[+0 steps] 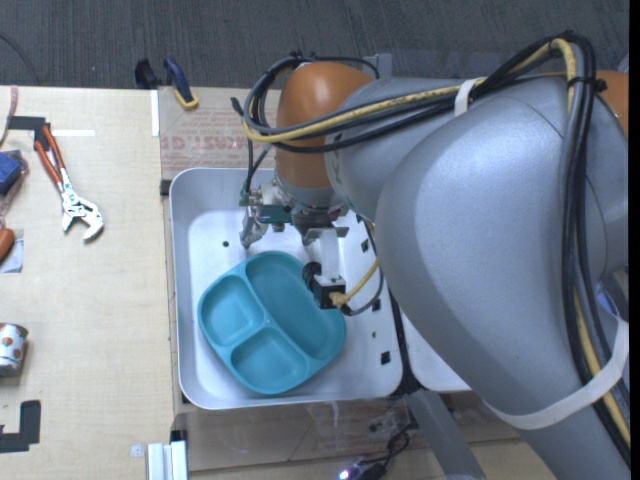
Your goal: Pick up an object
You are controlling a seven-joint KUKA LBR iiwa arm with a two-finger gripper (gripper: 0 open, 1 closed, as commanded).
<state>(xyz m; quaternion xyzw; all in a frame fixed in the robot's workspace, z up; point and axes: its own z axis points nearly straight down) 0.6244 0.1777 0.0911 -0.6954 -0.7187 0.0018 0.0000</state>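
From my seat, the far left of the desk (90, 368) carries loose tools: an orange-handled adjustable wrench (66, 188) at about ten o'clock, a blue item (8, 173) cut off by the left edge just beside it, and a small metal cylinder (10, 348) lower down near eight o'clock. A black clamp with a blue and yellow grip (168, 76) sits at eleven o'clock, just above the bin's upper left corner.

Moving right, I see the white bin (185, 298) at centre. A teal three-compartment plate (268, 320) lies in its lower half, around six o'clock, tilted so one corner points toward the bin's bottom rim. The plate's upper edge runs right up under the gripper (275, 223), which hangs at the bin's twelve o'clock; I cannot tell whether its fingers are apart or closed, nor whether anything is between them. A black fitting with yellow cable overlaps the plate's right rim.

The grey arm (500, 228) covers the right side, hiding the second bin almost wholly.
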